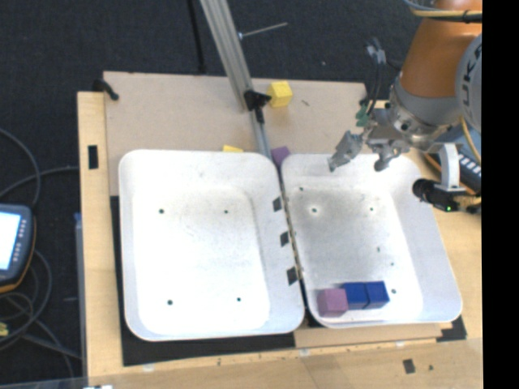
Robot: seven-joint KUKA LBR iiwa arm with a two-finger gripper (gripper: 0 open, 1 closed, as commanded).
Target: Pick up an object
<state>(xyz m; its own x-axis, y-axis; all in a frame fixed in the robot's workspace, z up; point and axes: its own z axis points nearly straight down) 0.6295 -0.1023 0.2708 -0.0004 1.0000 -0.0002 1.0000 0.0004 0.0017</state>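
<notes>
Worktop (186, 104) carries two shallow white bins side by side; left bin (199, 241) and right bin (369, 233) touch along their inner rims, with dark clips on the seam; arm (438, 55) comes in from the right, grey with the orange band above the wrist, hanging over the right bin's far right corner; tool (361, 156) sits above that bin's far edge, fingers spread apart with nothing between them; a slanted aluminium pole (231, 47) runs from the top of the view down to the gap between the bins; a handheld screen unit (12, 245) lies off the worktop at far left with cables around it; blue block (365, 293) lies in the right bin's near edge, looks like two cubes touching; purple block (332, 301) sits just beside it on the left, touching; both well apart from the tool; yellow block (280, 94) rests on the worktop beyond the bins, next to the pole; a small purple block (280, 154) sits at the far end of the seam; a yellow sliver (233, 148) shows just beyond the left bin's far rim.
</notes>
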